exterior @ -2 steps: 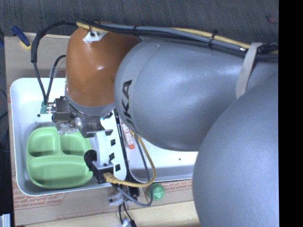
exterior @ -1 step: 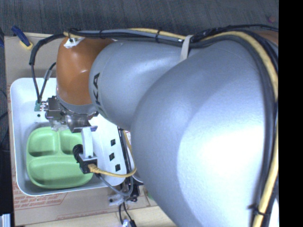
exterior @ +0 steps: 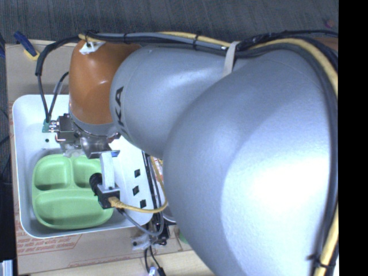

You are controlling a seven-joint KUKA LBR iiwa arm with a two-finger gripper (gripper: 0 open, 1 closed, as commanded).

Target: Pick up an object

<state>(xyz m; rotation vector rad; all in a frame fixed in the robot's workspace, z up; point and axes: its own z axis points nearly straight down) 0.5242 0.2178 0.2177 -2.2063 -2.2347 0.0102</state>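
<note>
Here the gripper (exterior: 80, 145) is held over the green tray (exterior: 54, 197) in the white bin (exterior: 23, 111); its state cannot be told. A raised rim should be straddled squarely.

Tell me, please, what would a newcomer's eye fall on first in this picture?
First comes the huge grey arm, which covers the middle and right of the view, with its orange band at the upper left. Next comes the green divided tray, lying in the white bin at the lower left.
</note>
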